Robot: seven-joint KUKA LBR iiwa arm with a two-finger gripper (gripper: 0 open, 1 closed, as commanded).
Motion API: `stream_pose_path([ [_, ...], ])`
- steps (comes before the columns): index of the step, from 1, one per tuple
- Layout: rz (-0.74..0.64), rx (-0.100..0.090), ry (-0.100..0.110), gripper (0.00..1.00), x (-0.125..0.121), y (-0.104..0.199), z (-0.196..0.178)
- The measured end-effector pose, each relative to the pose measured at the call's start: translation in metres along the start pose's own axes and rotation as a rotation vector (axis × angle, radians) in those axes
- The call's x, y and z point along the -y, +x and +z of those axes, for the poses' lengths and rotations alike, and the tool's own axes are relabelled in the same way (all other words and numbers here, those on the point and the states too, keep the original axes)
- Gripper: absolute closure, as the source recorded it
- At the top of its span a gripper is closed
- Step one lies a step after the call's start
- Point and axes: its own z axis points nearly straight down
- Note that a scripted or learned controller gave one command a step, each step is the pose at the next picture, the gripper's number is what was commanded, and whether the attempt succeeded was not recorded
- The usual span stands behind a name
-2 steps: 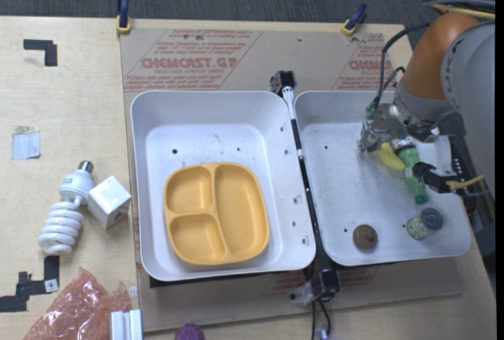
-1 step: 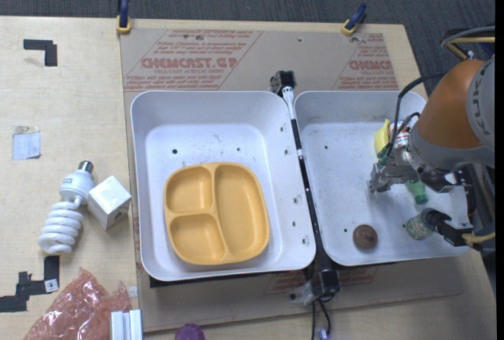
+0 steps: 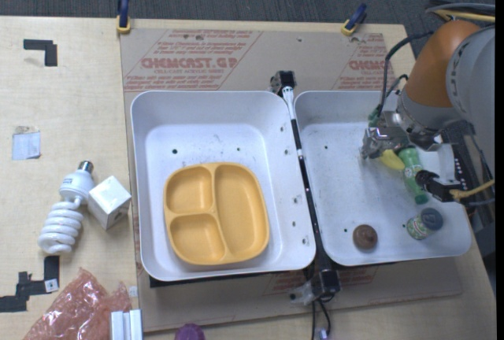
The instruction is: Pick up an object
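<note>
Since any object counts for this one, I'm starting with whatever sits closest to the jaws:

yellow piece (image 3: 391,160): right under the jaws and a touch toward the front of the bin. Small, curved, bright yellow, a bit banana-like, though part of it is hidden by the wrist.
how it handles: my guess is light, probably plastic or foam, and a bit slick. I'd pinch it across the narrow middle, not the tapered ends. It's crowded, so a clean grab looks tricky.
green bottle (image 3: 412,173): just beside the yellow piece on the side away from the jaws, lying down, seemingly touching it. Round and smooth, so it would likely roll if nudged.
small jar (image 3: 425,224): further out from the jaws, toward the bin's near corner. Dark lid, greenish label, can't read it.
brown round thing (image 3: 364,236): well apart from the jaws, straight toward the near wall, sitting alone. Honestly the easier target.
jaws: low over the right bin (image 3: 331,134), but I can't tell if they're spread or pressed together, or pinching anything.
left bin (image 3: 157,114): across the divider from the jaws, with a yellow divided plate (image 3: 216,212) in it.
table (image 3: 71,110): far from the jaws sit a spiral bulb (image 3: 64,212), a white cube (image 3: 109,201) and a red mesh bag (image 3: 71,307).
</note>
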Motion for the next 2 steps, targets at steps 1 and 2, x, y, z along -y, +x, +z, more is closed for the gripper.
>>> stream_pose_path([
  [1,0.004,-0.001,0.001,0.0,0.061,0.004,0.0],
  [2,0.0,0.0,0.0,0.0,-0.021,0.006,0.0],
])
